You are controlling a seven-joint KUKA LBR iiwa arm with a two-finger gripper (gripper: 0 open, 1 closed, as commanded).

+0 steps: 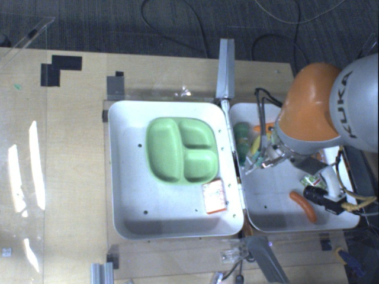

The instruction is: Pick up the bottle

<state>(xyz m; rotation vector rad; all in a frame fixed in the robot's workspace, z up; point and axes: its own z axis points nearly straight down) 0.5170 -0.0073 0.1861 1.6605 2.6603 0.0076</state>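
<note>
A green bottle (pixel 241 135) lies in the right bin (pixel 266 218), close against its left wall near the back. My gripper (pixel 260 157) hangs low just to the right of the bottle, with the grey and orange wrist (pixel 311 108) covering most of it. Something yellow-green (pixel 254 147) shows between the bottle and the gripper; I cannot make out what it is. Whether the gripper touches the bottle is hidden.
An orange carrot-like piece (pixel 303 206) lies at the front right of the right bin. The left bin (pixel 127 176) holds a green divided tray (pixel 180 149) and a small white and red packet (pixel 215 196) near its front right corner.
</note>
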